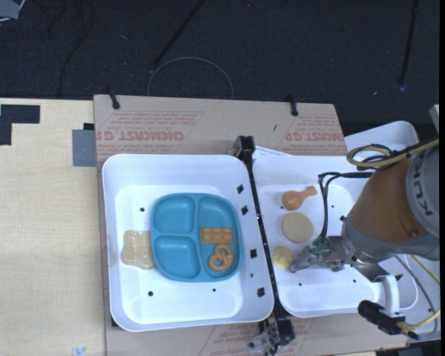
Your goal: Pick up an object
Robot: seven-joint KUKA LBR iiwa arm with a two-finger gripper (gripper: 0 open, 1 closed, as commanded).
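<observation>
From the camera above, the worktop [37, 221] carries two white bins side by side. The left bin [126, 176], at centre frame, holds a blue divided plate [179, 232] with a waffle piece [216, 235] and a pretzel [221, 259] in its right-hand sections, and a slice of toast [137, 248] lies touching the plate's left edge. The right bin [311, 306] holds three loose pieces: an orange drumstick [299, 196] toward its top, a pale round cookie [297, 227] just below, and a small yellow lump [282, 256] lower left. The arm [389, 202] comes in from the right of the frame and is bent low, so the hand [305, 259] sits down in the right bin just beside the yellow lump, likely its target. Whether the hand is spread or closed, I cannot tell; nothing shows in its grip.
</observation>
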